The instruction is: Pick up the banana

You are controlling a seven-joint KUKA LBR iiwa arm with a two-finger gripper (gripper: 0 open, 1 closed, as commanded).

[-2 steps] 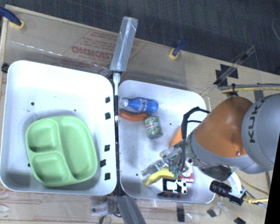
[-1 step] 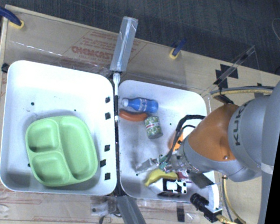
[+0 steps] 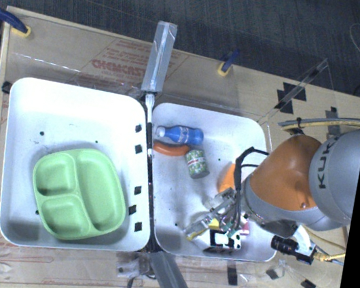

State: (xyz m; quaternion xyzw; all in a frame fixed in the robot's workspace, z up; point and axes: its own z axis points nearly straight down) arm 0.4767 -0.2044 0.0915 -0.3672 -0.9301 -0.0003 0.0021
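Yellow curved banana (image 3: 196, 230) sits half-buried beside the gripper (image 3: 225, 218); can't tell its state, so it'll probably snag neighbouring clutter.

Your arm (image 3: 329, 176) enters from right edge, grey body with orange band above wrist, bulky joint hanging over right side of right bin. Wrist angles down and left toward bin's lower right corner. Your gripper (image 3: 217, 217) sits low there, pointing left amid cables and fittings. Finger state: you cannot read it from this angle.
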